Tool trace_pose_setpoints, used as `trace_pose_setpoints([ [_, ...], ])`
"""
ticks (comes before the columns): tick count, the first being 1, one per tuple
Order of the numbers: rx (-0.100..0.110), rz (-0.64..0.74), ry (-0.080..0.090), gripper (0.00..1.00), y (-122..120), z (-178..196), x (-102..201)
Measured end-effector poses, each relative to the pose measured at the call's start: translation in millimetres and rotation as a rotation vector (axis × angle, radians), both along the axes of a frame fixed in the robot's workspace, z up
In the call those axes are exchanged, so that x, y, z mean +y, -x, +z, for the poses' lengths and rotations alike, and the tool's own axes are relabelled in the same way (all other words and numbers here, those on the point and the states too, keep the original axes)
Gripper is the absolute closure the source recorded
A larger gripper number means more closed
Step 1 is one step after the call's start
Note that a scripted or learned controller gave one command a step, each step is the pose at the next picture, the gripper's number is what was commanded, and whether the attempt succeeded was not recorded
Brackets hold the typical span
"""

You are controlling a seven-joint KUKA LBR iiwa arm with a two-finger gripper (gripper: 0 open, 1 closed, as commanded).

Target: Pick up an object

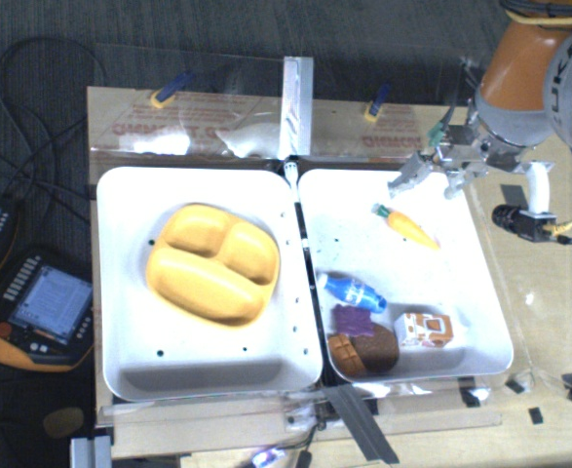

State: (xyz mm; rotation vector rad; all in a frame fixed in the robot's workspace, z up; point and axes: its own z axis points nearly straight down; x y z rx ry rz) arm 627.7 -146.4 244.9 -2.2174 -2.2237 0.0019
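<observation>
My arm (534,61) is grey, with a broad orange band above the wrist and a dark ring at its top. Below it sits a grey metal wrist block. My hand (439,174) has two thin, pale metal fingers (409,176).

Yellow bread (213,263) in left bin (120,203), carrot (407,225), bottle (352,292) in right bin (480,261)
</observation>
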Motion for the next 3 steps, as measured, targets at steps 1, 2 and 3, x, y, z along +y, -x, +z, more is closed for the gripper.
trace_pose_setpoints([
  [1, 0.000, 0.000, 0.005, 0.00, -40, -148, -27],
  [2, 0.001, 0.003, 0.008, 1.00, -41, -139, -27],
  [3, -0.001, -0.118, 0.002, 1.00, -41, -30, 29],
])
